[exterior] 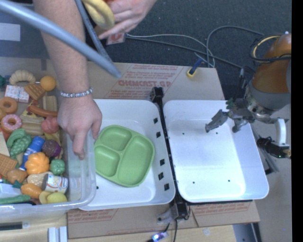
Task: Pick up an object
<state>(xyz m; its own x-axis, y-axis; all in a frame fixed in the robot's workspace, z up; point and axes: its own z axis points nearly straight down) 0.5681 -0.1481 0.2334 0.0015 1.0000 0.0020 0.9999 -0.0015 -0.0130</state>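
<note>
A green divided plate (124,154) lies flat in the left bin (137,109). My gripper (223,124) hangs over the upper right part of the right bin (213,189), far from the plate. Its fingers (213,123) are spread open and nothing is between them. The grey arm with its orange band (277,47) reaches in from the right.
A person's hand (78,125) rests on the left bin's left rim, beside the plate, with the forearm crossing from the top. A second hand holds a yellow toy (99,12) at the top. A clear box of toy food (31,156) stands at the left. Cables (213,47) lie behind the bins.
</note>
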